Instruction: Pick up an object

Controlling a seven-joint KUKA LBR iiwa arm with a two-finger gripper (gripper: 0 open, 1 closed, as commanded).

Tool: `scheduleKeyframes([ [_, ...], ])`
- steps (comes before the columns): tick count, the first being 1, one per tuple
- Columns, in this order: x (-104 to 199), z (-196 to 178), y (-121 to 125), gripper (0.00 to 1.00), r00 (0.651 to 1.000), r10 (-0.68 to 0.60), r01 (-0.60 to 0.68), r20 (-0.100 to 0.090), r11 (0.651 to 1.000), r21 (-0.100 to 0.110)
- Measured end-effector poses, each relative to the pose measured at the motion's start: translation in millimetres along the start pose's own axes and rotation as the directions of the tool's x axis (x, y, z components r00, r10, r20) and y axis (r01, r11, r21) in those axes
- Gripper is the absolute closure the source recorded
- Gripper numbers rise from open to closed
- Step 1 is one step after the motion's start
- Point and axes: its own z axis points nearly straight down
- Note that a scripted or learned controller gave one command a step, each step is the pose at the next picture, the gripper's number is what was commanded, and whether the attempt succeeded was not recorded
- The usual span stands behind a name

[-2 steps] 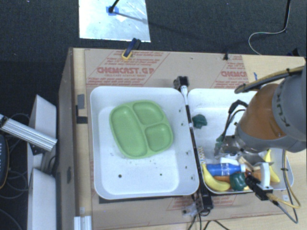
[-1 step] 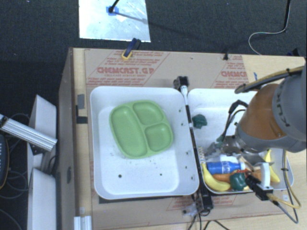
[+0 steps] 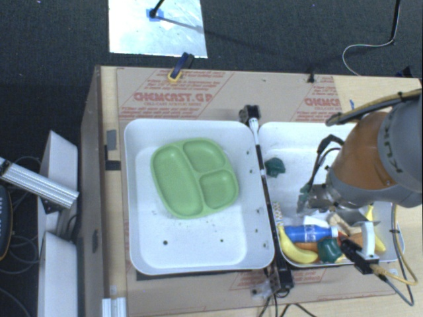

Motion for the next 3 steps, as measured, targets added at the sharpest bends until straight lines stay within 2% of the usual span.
scheduleKeyframes([
  [1,0,0,0,0.0,1.0,0.0,0.0,0.0,1.0,0.0],
  [2,0,-10,1,1.0,1.0,-0.002,0.002,0.0,1.0,-0.003],
  [3,0,-10,1,0.0,1.0,-0.002,0.002,0.0,1.0,-0.002],
])
